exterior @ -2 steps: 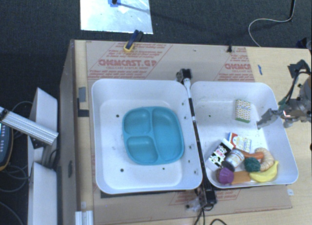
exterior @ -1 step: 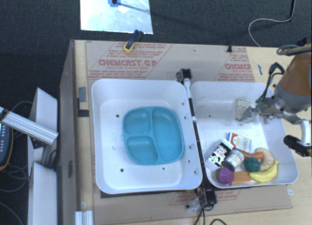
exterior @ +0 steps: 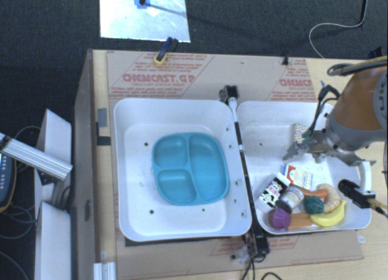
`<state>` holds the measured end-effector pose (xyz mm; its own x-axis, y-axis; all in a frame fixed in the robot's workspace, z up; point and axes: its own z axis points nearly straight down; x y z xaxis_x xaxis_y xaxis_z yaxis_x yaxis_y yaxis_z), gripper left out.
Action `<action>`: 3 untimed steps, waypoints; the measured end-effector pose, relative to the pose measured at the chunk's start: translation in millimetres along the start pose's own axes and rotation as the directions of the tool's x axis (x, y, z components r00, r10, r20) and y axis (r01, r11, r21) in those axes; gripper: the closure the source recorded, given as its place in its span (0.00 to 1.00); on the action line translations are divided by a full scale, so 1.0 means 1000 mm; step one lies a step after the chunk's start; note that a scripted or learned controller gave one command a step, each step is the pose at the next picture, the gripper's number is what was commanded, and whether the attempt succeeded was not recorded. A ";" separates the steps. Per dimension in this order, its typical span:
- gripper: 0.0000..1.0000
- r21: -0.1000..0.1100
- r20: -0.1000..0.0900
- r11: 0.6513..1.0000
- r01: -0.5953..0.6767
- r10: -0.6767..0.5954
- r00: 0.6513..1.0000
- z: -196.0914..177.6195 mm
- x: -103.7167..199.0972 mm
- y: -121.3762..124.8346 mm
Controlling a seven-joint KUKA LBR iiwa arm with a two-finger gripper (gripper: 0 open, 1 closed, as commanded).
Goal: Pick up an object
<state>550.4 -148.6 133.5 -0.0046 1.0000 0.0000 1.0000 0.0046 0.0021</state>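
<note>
Presently the gripper (exterior: 301,150) hangs over the right bin (exterior: 265,118), grip state unreadable. Crowding risks a miss: banana (exterior: 331,214), purple grapes (exterior: 280,218) and small can (exterior: 291,197) touch.

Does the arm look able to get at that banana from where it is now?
Probably yes. The banana lies on the near edge of the toy pile in the right bin, with nothing on top of it, and the arm hangs over that same bin. The bin's wall close beside it may crowd the approach.
</note>
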 end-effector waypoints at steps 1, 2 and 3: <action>1.00 -0.002 0.001 1.000 0.000 0.000 1.000 -0.011 -0.001 0.001; 1.00 -0.002 0.001 1.000 0.000 0.000 1.000 -0.077 0.023 0.013; 1.00 -0.001 0.001 1.000 0.000 0.000 1.000 -0.078 0.027 0.067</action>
<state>616.8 -121.4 211.8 -0.0043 1.0000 -0.0007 1.0000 0.0043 0.0030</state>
